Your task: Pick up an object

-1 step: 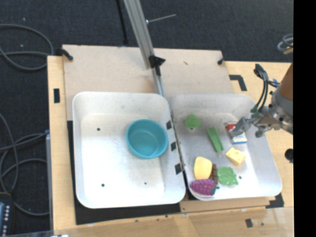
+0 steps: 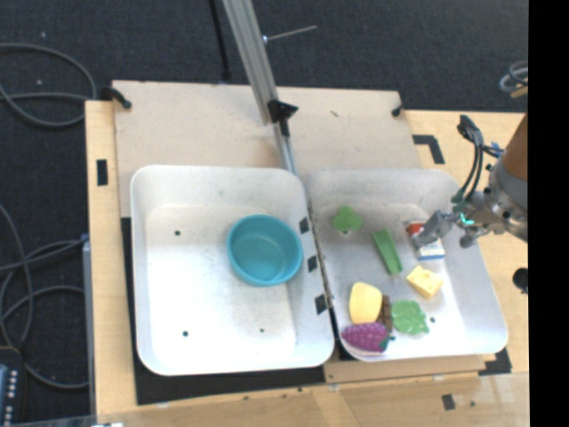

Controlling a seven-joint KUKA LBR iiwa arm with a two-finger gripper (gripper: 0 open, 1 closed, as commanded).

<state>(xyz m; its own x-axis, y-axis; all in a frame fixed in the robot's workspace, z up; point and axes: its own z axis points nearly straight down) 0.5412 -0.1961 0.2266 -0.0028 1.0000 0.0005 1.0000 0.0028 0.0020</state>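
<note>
My gripper (image 2: 433,229) reaches in from the right and hangs low over the right part of the right bin (image 2: 484,323). Just under and beside it lie a small red piece (image 2: 414,229) and a white and blue piece (image 2: 431,251); whether it touches either is unclear. A yellow wedge (image 2: 425,282) lies just below these. Further left are a long green piece (image 2: 387,251) and a leafy green piece (image 2: 347,220). At the bin's front edge sit a yellow lump (image 2: 364,302), purple grapes (image 2: 365,335) and another green piece (image 2: 409,318).
The left bin (image 2: 160,327) holds a blue bowl (image 2: 264,249) near its middle. A slanted metal pole (image 2: 253,56) comes down from the top to the gap between the two bins. Cables hang by the arm at the right.
</note>
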